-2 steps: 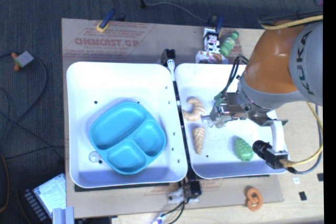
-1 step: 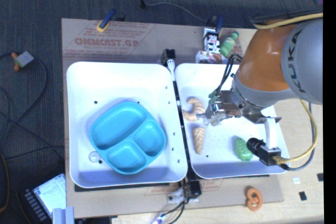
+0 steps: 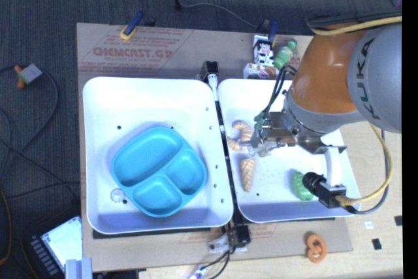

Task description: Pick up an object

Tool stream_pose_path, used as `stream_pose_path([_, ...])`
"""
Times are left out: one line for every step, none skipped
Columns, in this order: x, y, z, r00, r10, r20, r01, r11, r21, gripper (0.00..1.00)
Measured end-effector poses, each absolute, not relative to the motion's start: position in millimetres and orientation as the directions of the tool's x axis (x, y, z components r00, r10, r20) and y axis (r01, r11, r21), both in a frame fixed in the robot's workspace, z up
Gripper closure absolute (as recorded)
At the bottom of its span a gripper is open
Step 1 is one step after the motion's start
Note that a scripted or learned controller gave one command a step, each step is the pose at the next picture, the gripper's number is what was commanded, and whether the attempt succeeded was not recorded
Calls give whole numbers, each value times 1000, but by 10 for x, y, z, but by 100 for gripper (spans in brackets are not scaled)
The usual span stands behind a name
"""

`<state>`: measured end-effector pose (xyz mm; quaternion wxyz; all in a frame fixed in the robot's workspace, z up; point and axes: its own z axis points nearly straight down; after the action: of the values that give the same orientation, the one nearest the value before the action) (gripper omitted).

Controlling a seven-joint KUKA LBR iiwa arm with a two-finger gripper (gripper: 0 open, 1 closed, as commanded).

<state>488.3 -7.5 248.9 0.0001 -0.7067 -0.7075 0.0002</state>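
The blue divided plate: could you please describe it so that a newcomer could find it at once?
Look at the left white bin of the two on the bench. The blue divided plate lies on its floor, turned at an angle. It is bright blue with three compartments, unlike the small tan and green items in the right bin.

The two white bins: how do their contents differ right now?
The left bin holds one large blue divided tray, which takes up much of its floor. The right bin holds several small things: tan, cone-like pieces near its left wall and a green thing toward the front right. The arm's gripper hangs over the right bin, not the left. Both bins are shallow and white.
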Motion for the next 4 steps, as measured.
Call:
stream_pose_path([4951,46,2281,0,1000,-1,1000,0,-2,100])
stream_pose_path([4829,153,1836,0,1000,-1,1000,0,-3,100])
stream_pose_path([4844,258,1838,-1,1000,0,1000,1,-3,100])
stream_pose_path([5501,158,1841,-1,1000,-1,1000,1,-1,100])
